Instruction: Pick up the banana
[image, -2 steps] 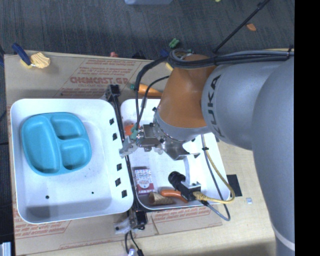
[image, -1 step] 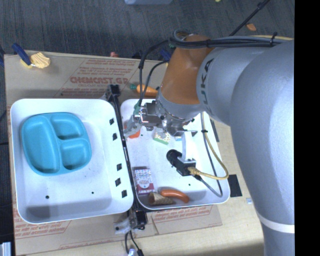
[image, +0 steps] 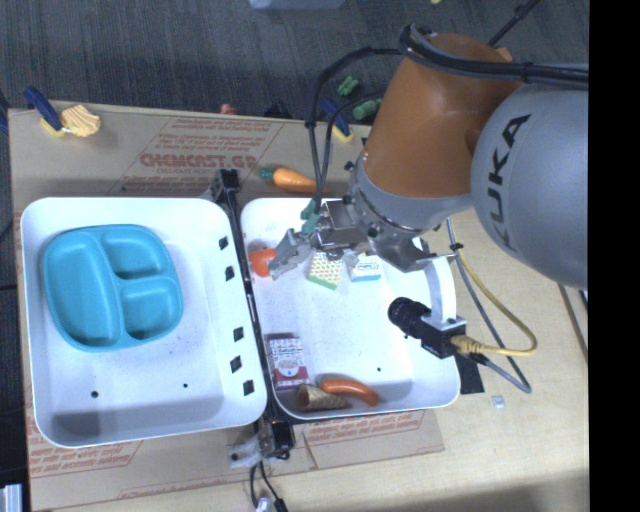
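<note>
Among the small items in the right bin (image: 340, 330), I cannot tell which one, if any, is the banana, and the arm covers part of that bin. The gripper (image: 287, 254) sits low over the bin's upper left area, pointing toward the divider between the 2 bins. Whether it is spread or closed cannot be told, and nothing is visibly held. Just beside its tip lies a small orange object (image: 261, 261). Under the wrist are a green-and-white piece (image: 324, 270) and a blue-and-white piece (image: 366, 268). Near the bin's front edge are a red packet (image: 287, 361), a brown cone shape (image: 315, 400) and an orange-red sausage shape (image: 350, 389). The grey arm (image: 520, 170) with its orange band reaches in from the right. The left bin (image: 200, 330) holds a blue divided tray (image: 110, 285). Behind the bins, on the cardboard (image: 190, 150), lies a toy carrot (image: 292, 180), and far left a pale yellow item (image: 80, 122).
</note>
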